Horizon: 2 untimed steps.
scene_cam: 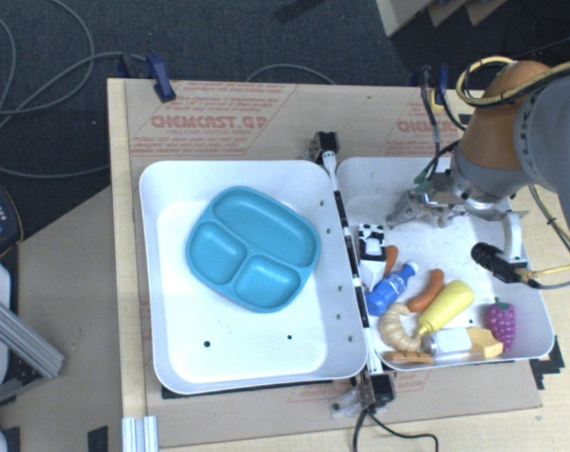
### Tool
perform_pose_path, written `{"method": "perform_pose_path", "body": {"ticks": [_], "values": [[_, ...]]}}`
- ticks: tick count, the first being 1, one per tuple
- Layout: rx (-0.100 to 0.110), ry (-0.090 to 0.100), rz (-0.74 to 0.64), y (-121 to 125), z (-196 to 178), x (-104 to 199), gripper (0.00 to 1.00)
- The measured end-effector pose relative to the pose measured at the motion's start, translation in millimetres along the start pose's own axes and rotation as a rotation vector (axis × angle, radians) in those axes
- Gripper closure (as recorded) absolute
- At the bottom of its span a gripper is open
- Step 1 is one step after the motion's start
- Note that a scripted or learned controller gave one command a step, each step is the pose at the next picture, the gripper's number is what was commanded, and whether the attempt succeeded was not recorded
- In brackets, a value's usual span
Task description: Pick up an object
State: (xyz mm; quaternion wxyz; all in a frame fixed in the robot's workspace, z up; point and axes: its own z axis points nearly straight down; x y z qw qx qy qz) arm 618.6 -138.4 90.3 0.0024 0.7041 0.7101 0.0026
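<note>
Your claw (433, 205) hovers over the right bin (541, 323), can't tell its state. Yellow squeeze bottle (445, 307) looks light, slick plastic; grab it mid-body.

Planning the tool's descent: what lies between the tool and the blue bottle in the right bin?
In the camera view, bare white bin floor separates the tool from the blue bottle; only the small orange carrot sits just above the bottle.

1 fixed overhead camera slants down on both bins (162, 252)
</note>
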Motion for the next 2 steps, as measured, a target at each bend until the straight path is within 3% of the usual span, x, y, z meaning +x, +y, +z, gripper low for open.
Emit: {"method": "perform_pose_path", "body": {"ticks": [1,2], "values": [[0.000,-0.002,0.004,50.9,5.8,27.2,0.00],[0.001,-0.003,0.006,49.4,-5.4,25.0,1.00]]}}
